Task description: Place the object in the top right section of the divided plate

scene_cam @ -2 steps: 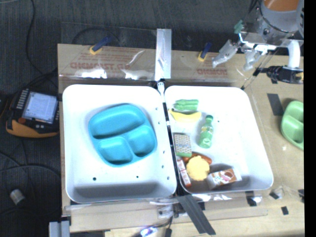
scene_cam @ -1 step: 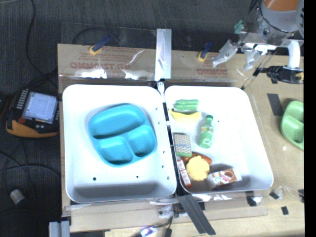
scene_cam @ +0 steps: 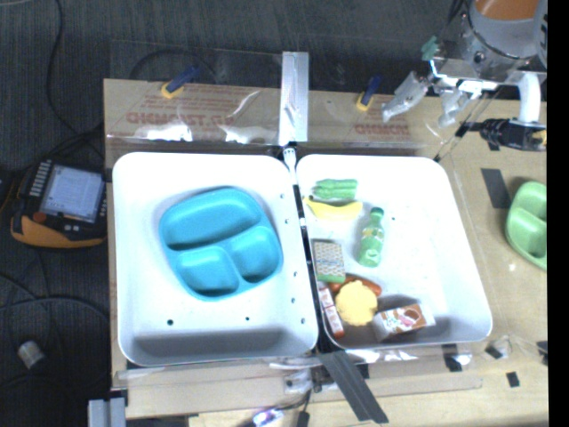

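While splayed apart, metal fingers (scene_cam: 425, 99) above white bins (scene_cam: 142, 327); glossy blue three-section plate (scene_cam: 222, 241).

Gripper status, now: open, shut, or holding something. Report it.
Gripper: open, jaws spread and holding nothing, above the bench beyond the right bin.
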`<state>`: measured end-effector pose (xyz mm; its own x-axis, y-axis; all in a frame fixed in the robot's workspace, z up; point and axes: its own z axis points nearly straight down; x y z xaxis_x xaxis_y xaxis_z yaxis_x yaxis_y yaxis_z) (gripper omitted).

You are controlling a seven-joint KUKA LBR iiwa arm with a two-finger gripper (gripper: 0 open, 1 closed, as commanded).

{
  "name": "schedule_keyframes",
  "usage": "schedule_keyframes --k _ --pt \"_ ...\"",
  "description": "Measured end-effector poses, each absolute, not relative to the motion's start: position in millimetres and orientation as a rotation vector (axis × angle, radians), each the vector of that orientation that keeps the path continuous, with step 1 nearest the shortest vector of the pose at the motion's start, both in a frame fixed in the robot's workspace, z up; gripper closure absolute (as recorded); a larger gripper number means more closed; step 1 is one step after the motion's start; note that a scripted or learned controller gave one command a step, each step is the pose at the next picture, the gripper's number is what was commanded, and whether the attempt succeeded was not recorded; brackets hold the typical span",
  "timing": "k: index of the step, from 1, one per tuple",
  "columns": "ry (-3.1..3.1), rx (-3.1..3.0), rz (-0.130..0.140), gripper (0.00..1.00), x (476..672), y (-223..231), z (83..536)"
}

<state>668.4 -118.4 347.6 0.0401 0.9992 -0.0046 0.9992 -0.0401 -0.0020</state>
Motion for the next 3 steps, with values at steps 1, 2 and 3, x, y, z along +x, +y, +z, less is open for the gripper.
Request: schedule_keyframes --k 1,2,3 --pt "2.175 2.264 -0.007 0.00 668.4 -118.4 347.6" --pt "2.175 2.264 -0.007 0.00 668.4 -118.4 347.6" --pt "2.175 2.264 -0.007 0.00 668.4 -118.3 347.6"
